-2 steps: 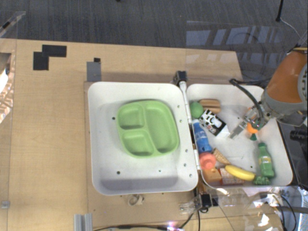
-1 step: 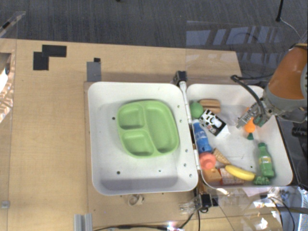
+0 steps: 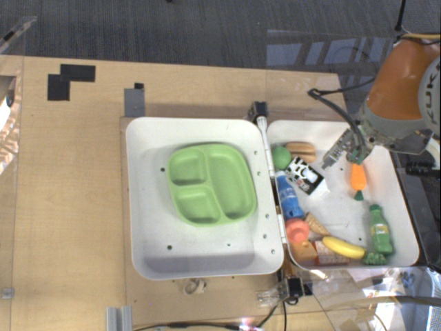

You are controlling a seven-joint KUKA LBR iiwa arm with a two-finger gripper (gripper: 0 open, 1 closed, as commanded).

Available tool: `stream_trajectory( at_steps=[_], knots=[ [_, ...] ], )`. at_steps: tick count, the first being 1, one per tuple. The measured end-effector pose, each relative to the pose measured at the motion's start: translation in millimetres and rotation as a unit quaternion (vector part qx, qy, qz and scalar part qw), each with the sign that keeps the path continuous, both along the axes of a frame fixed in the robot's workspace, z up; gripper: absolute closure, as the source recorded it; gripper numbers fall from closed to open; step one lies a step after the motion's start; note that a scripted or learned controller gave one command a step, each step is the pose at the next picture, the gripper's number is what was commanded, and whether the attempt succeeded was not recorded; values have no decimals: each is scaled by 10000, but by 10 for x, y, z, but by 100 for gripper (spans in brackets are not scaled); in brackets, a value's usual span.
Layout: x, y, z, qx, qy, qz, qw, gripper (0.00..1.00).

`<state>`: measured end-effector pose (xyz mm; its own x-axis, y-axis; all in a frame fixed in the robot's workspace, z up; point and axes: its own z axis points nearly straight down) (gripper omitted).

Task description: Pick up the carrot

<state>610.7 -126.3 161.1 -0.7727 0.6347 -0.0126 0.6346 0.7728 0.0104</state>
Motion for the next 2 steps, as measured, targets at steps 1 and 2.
stream_trajectory(
  at_steps=[1,2],
  knots=[
    [-530,-825,-213,-46,40,1910,9816,100],
    [350,-576,-722,-32,1,1273,9919,100]
  ],
)
